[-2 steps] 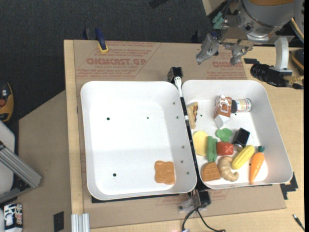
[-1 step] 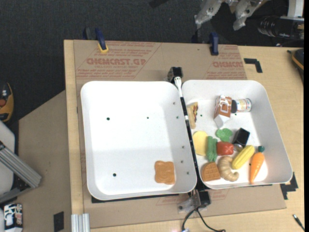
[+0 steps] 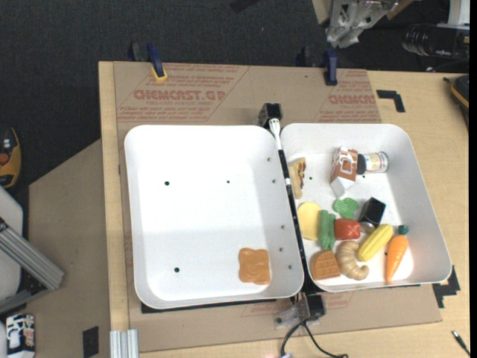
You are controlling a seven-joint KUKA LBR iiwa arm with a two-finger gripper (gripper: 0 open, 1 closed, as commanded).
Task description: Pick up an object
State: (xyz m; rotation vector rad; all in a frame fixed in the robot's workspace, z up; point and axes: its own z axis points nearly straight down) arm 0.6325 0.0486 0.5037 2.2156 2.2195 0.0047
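your gripper point(image 3: 344, 34) hangs high at the frame's top right, fingers pointing down and slightly left, raised well above the bench, with the wrist hardware partly cut off by the edge.

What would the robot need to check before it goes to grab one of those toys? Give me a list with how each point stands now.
1. Gripper above the bins: not ok, it sits past the bench's far edge.
2. Fingers open: cannot tell.
3. Gripper free of load: cannot tell, too blurred.
4. An easy target: ok, the orange cookie lies alone in the left bin.
5. Room around the right bin toys: not ok, the carrot, banana and croissant are packed together.
6. Bins flat on the bench: ok.
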